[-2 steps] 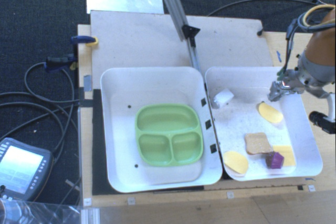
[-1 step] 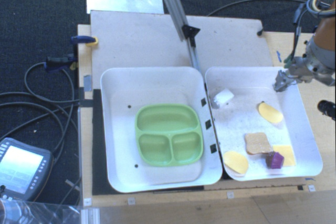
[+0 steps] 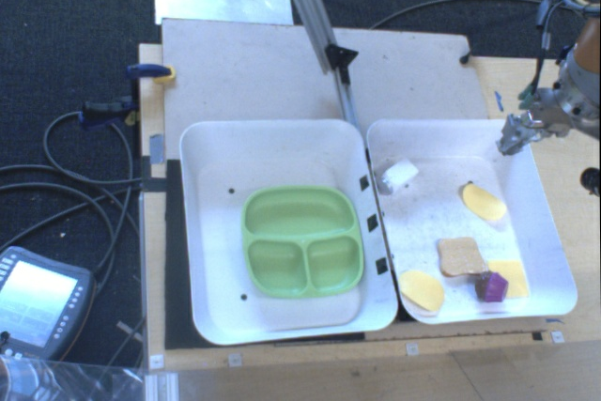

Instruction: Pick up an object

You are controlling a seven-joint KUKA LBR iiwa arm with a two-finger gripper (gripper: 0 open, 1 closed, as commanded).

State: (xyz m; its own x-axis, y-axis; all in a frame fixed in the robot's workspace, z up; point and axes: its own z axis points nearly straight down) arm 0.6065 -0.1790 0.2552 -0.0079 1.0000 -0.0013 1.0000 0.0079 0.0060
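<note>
Seen from above at a slant, a pale bench [image 3: 310,70] carried two shallow white plastic bins side by side. The left bin [image 3: 211,155] held a light green, three-compartment plastic tray [image 3: 302,241], lying flat toward the bin's middle. The right bin [image 3: 545,230] held the loose objects. A small white blocky piece [image 3: 399,174] lay at about ten o'clock in that bin, close to the wall shared with the left bin. A yellow oval slice [image 3: 483,202] lay at about two o'clock. A tan, square, bread-like slab [image 3: 460,255] sat just below the bin's centre. A small purple chunk [image 3: 491,286] rested at five o'clock, touching a flat yellow square piece [image 3: 512,277] beside it. A second yellow oval slice [image 3: 422,290] lay at seven o'clock, near the front wall.

The grey arm reached in from three o'clock of the view. Its metal two-finger gripper [image 3: 515,138] hung over the right bin's one o'clock corner, well apart from every object. Whether its jaws were spread or pressed together could not be told; nothing was seen between them.
</note>
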